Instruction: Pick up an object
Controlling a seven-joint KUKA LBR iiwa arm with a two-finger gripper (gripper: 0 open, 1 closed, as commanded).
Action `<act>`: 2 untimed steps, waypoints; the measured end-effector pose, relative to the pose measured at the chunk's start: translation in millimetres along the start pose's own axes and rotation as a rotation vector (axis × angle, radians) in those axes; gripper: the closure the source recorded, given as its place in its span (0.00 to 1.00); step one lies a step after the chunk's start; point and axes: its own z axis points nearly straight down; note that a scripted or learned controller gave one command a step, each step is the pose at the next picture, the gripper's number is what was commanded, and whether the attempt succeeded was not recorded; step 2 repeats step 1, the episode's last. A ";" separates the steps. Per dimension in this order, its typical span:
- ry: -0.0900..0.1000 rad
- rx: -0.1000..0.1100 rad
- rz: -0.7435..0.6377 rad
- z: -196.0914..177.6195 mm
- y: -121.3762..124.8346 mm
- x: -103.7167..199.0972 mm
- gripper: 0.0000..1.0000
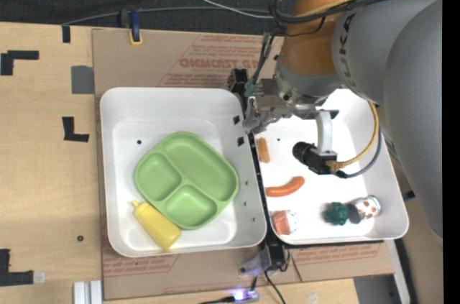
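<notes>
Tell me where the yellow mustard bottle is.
The yellow mustard bottle lies in the left bin, at its front-left corner, tucked against the near edge of the green divided plate.

The big grey robot arm with its orange band (374, 44) is running off the right edge, and it is covering the far right part of the shallow white right-hand bin (392, 223). The metal tool (262, 112) is sitting tangled among brackets and cables over the dividing rims, so its tips are too cluttered to read. The small orange-brown piece (264, 150) just below it is too small to identify. The pink-and-white packet (285, 221) and the dark green lumpy toy (336, 213) are both blurring into vague shapes. The pale wooden counter (43, 152) is being cut off at the left and bottom edges.
</notes>
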 end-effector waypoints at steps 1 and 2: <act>0.000 -0.002 0.000 3.0 15.9 44.1 1.00; 0.000 -0.002 0.000 3.0 15.9 44.1 1.00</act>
